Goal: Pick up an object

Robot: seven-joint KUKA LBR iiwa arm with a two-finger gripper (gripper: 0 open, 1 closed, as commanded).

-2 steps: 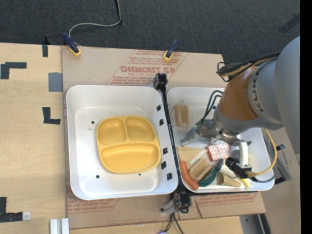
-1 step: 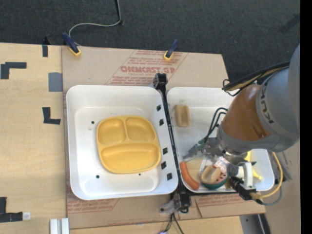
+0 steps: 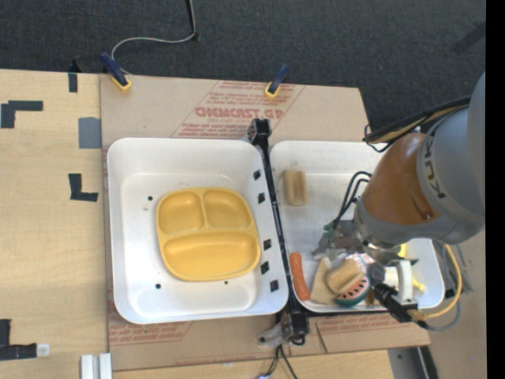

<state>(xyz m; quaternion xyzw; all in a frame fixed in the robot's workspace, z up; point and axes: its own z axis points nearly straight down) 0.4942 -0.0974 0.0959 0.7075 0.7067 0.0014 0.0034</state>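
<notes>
A bread roll (image 3: 345, 275) was seen in the near part of the right bin (image 3: 316, 160), just on the near side of the gripper (image 3: 339, 245), which was positioned over that bin's near half. Whether the gripper was open or closed, and what if anything it had hold of, could not be told, since its tip was hidden by the wrist above it. The bread roll was crowded by a watermelon slice (image 3: 355, 295), which touched it on the near side, and by a pale wedge (image 3: 319, 284) on its left. A carrot (image 3: 297, 273) was laid along the bin's left wall, just left of the pale wedge. A tan block (image 3: 294, 186) was placed apart from the rest, toward the far left of the same bin. The left bin (image 3: 118, 212) was occupied by a yellow divided plate (image 3: 207, 234), set flat at its middle. Both bins were rested on a cardboard sheet (image 3: 229, 109), gripped at its far edge by two clamps (image 3: 116, 71).
</notes>
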